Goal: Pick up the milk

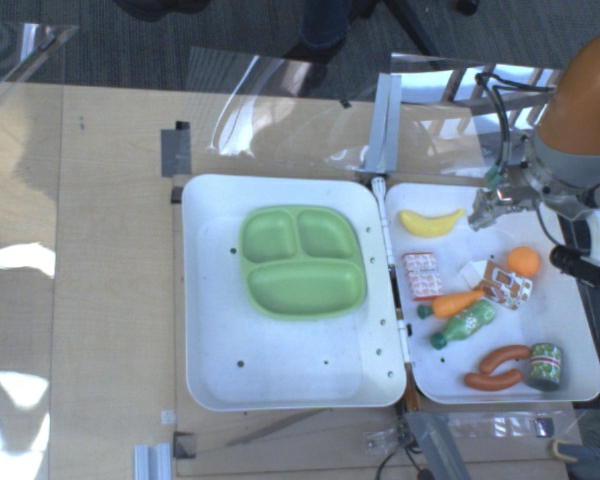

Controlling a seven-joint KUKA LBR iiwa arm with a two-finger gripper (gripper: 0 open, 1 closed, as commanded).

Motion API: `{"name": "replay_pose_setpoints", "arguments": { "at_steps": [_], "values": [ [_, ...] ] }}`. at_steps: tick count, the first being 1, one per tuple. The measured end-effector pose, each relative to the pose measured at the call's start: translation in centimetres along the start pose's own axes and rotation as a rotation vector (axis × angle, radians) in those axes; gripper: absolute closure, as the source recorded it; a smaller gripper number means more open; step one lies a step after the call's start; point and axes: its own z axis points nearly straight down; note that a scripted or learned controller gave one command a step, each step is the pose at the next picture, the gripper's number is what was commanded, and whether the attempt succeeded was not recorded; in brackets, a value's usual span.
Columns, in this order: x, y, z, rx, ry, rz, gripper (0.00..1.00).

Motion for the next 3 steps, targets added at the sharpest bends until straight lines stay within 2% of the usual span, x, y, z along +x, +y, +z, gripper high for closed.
{"name": "replay_pose_setpoints", "arguments": {
  "at_steps": [1,2,3],
  "values": [
    [-4.9,-5.6,-1.4,0.002,0.0,-0.236,1.0],
    [4.7,-4.3,-7.1,0.0,0.0,-0.082,1.0],
    [3.8,-9.8,-2.4,0.002,0.002,-0.527,1.0]
  ]
}}
